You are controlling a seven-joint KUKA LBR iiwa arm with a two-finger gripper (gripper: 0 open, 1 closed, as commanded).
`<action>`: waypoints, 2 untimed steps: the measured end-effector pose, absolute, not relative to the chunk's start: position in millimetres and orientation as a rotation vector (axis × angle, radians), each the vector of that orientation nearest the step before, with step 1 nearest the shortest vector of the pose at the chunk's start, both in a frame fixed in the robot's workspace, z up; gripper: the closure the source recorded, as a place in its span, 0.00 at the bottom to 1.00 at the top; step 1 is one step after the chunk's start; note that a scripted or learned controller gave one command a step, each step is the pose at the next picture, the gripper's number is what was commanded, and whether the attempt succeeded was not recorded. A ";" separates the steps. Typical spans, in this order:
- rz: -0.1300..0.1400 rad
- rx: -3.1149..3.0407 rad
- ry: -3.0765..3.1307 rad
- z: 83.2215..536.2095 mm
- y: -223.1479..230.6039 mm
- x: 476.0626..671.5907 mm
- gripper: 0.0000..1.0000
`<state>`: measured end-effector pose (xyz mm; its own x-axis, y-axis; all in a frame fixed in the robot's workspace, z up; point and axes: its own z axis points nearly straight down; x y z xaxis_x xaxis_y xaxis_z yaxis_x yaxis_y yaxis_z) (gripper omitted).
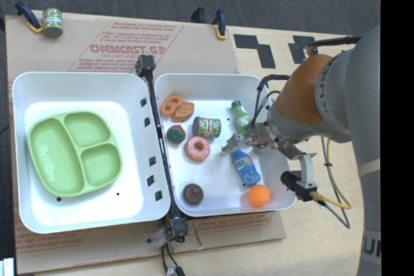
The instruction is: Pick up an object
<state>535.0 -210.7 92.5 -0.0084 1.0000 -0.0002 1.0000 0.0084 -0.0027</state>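
The grey arm with its glossy orange band (309,95) reaches in over the right shallow white plastic bin (213,82). Its metal claw (240,144) sits low between a small green plastic bottle (240,117) and a blue, flattened pouch-like packet (246,168), touching or nearly touching the packet's upper end; whether the claw is spread or pressed together cannot be told, and nothing is clearly pinched.

Around it in the same bin lie a smooth round orange ball (259,196), a pink-frosted ring doughnut (197,148), a short cylindrical tin with a green label (207,127), an orange-brown pastry-shaped toy (176,107), a small dark green and red rounded piece (176,134) and a brown chocolate-coloured round sweet (192,193).

The left white bin (26,90) holds a pale green moulded plastic tray with three compartments (74,153). Both bins rest on a brown cardboard-covered tabletop (116,42).
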 end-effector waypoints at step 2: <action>0.000 -2.215 -2.228 233.4 -203.3 588.3 1.00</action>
